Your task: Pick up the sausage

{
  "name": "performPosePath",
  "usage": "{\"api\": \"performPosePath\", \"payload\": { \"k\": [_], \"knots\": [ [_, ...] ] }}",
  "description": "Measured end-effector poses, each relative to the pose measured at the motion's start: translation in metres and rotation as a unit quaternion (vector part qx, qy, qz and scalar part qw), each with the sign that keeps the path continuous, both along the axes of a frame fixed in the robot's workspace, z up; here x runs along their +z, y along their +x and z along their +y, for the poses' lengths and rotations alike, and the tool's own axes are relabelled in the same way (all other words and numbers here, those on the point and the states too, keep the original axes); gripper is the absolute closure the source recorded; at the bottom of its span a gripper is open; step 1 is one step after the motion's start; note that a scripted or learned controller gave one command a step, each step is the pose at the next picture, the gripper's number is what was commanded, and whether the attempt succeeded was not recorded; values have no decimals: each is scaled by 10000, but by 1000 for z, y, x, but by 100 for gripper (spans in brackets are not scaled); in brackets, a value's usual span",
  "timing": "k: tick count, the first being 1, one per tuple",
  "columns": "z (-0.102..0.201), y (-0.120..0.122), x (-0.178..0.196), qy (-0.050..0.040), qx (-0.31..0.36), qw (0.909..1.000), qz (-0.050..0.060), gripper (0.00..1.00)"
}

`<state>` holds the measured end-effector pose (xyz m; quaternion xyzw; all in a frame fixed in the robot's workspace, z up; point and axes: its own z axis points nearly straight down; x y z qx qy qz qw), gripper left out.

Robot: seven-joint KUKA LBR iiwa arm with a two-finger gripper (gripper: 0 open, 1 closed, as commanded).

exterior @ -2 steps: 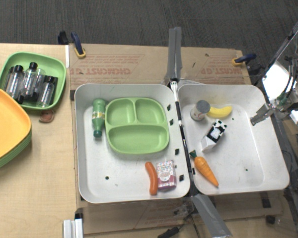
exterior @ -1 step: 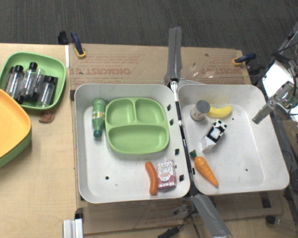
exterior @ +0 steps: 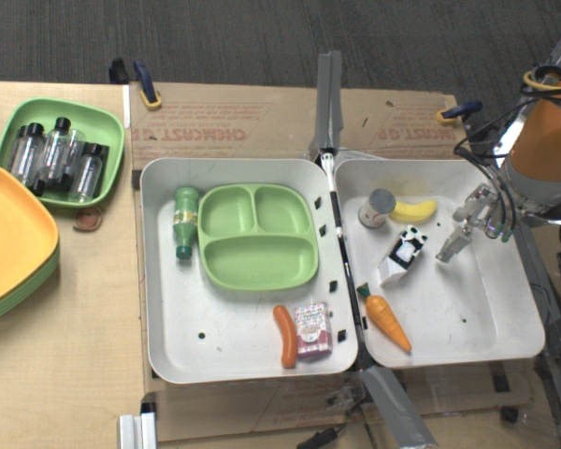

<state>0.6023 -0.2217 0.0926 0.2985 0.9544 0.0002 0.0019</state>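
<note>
We saw the robot's gripper (exterior: 463, 227) poised over the right bin (exterior: 505, 340), its two fingers parted and grasping nothing.

Beginning at the gripper, we noted it sat toward the right side of that bin, with the arm's orange band (exterior: 547, 138) behind it at the right edge. Just left of it lay a small black-and-white carton (exterior: 405, 250), with a banana (exterior: 413, 210) and a round grey-capped item (exterior: 377, 206) at the far side. An orange carrot (exterior: 389, 323) lay nearer. Across in the left bin (exterior: 159, 325), we found the sausage (exterior: 286, 336) near the front edge, touching a small pink packet (exterior: 311, 331). Beyond these sat a green divided plate (exterior: 258, 237) and, at its left, a green bottle (exterior: 185, 220).
</note>
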Motion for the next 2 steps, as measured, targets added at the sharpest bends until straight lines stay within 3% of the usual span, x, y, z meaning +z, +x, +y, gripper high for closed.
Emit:
{"api": "performPosePath", "payload": {
  "k": [1,2],
  "knots": [
    [-1,1,11,-1,-20,10000,-29,100],
    [0,38,20,1,-1237,9923,-7,100]
  ]
}}
